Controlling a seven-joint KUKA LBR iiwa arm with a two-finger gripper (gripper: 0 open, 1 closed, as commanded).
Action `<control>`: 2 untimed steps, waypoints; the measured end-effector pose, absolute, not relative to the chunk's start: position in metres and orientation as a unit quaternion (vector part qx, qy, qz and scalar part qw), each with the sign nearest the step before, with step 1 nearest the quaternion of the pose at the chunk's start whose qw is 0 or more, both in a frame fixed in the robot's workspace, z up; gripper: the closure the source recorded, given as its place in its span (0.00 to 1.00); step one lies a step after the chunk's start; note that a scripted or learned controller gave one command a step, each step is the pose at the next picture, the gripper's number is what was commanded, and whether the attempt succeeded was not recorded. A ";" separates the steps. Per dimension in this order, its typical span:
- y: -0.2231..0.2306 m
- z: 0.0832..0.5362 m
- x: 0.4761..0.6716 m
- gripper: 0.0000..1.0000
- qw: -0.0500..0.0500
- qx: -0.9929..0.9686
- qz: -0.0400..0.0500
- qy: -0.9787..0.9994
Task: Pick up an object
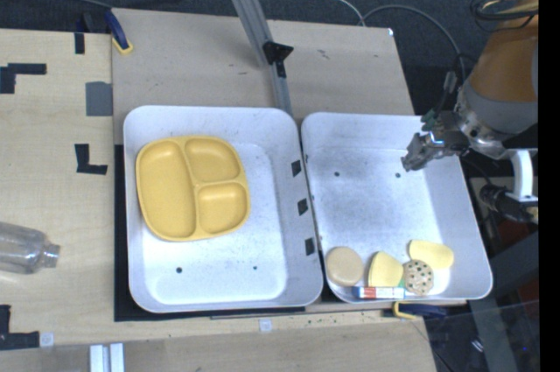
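My gripper (416, 155) hangs over the right bin (385, 204), nothing between its fingers that I can see.

Whether it is spread or closed I cannot tell. The food pieces lie well apart from it along that bin's near edge: a tan bun (344, 265), a yellow wedge (384, 270), a speckled cookie (419, 277). A yellow divided plate (192, 186) sits in the left bin (210, 274).
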State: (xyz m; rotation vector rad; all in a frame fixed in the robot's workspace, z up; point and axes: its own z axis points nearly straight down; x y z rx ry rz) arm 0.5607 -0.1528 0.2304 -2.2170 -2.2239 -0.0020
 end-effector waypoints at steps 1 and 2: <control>-0.155 0.114 0.532 1.00 0.005 -0.707 0.003 -0.707; -0.097 0.090 0.565 1.00 -0.001 -0.705 0.000 -0.709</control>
